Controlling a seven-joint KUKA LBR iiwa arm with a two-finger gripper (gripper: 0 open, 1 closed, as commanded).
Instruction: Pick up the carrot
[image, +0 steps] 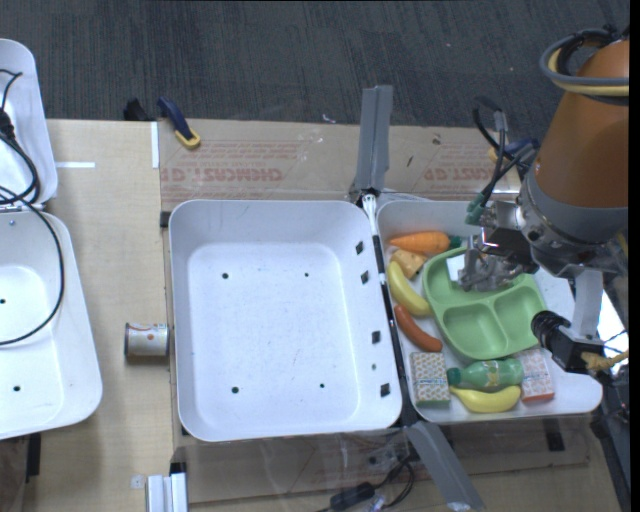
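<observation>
Where the grey arm with its orange band (590, 110) reaches in from the right of the camera view, its metal two-finger gripper (483, 268) hangs over the upper left compartment of a green plastic divided tray (500, 325) in the right-hand shallow white bin (575, 400); the fingers blur into cables and grey metal, so I cannot tell how far apart they stand or whether anything sits between them. Just beside the gripper, toward the left, the orange toy carrot (420, 242) lies on its side at the top of that bin, its green stub end pointing at the tray's rim. Crowding the strip between tray and bin wall are a yellow plastic banana (403, 287) and, below it, a reddish toy sausage (418, 328). Along the bottom edge sit a small speckled box (430, 378), a green plastic bottle lying flat (487, 374), a second yellow banana (488, 400) under it, and a pink-and-white carton (537, 378) partly hidden by the arm's black fitting. The left-hand shallow white bin (270, 320) shows only small dark holes in its floor. Outside it on the bench lies a small tin can (147, 340) on its side, and a blue-and-yellow clamp (178, 122) rests near the far edge. At the far left a white tub with black cable (25, 300) is cut off by the frame.
</observation>
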